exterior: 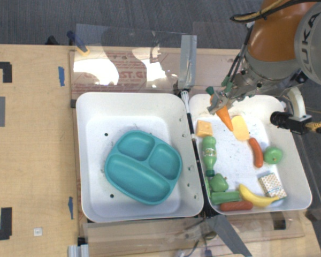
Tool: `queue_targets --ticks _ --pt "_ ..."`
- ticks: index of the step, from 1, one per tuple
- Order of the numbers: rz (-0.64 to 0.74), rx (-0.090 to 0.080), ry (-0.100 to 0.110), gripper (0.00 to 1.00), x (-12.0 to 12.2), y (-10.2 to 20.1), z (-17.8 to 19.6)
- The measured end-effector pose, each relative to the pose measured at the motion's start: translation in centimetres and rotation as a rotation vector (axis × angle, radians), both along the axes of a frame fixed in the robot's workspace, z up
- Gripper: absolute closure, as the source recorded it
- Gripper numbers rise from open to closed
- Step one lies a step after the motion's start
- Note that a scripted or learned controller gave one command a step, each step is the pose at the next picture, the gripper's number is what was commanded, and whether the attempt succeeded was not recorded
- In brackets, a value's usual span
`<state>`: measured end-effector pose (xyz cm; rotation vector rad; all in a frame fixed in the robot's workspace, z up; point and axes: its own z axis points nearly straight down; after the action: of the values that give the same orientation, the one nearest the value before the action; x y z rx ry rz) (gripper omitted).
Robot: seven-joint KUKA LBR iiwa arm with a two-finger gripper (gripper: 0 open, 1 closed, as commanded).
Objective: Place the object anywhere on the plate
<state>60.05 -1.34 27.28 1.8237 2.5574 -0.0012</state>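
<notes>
A teal divided plate [143, 166] lies in the left bin [91, 116]. My gripper [219, 104] hangs over the back left part of the right bin [299, 181]. It is shut on the top of an orange carrot [224, 117], which points down and to the right, just above the bin floor. The carrot's tip is close to a yellow-orange piece [239, 127] lying beside it.
In the right bin lie an orange cheese block [204, 128], a green bottle [209, 150], a red sausage [255, 151], a green apple [273, 155], a banana [255, 196], a small box [271, 184] and green vegetables [219, 189]. A grey divider wall [187, 68] rises between the bins at the back.
</notes>
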Motion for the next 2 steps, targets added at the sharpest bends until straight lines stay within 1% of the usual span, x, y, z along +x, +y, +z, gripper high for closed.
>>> queue_targets --ticks 1,2 --pt "0.165 0.002 0.003 1.00 0.6 5.6 -3.8" --pt "0.604 0.001 -0.009 1.00 -4.0 12.3 2.9"
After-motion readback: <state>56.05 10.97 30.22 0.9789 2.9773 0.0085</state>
